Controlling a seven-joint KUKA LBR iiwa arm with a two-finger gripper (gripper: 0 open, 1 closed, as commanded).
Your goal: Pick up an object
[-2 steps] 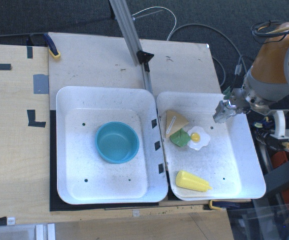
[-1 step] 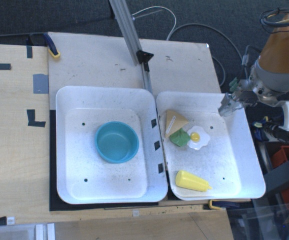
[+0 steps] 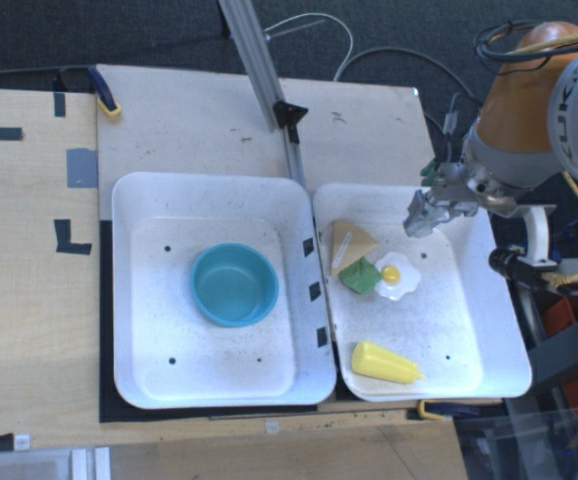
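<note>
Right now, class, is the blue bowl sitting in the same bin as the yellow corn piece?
No. The blue bowl sits in the left bin, while the yellow corn piece lies in the right bin.

A bowl (image 3: 234, 285) sits in the left bin (image 3: 129, 203). The right bin (image 3: 489, 353) holds a wedge (image 3: 349, 240), a leafy piece (image 3: 360, 276) touching a fried egg (image 3: 397, 275), and a cone (image 3: 384, 364) nearer the front.

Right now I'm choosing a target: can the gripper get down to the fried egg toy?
Probably yes: the gripper hovers just up-right of the fried egg, nothing between them, though a green piece touches its left side.
</note>
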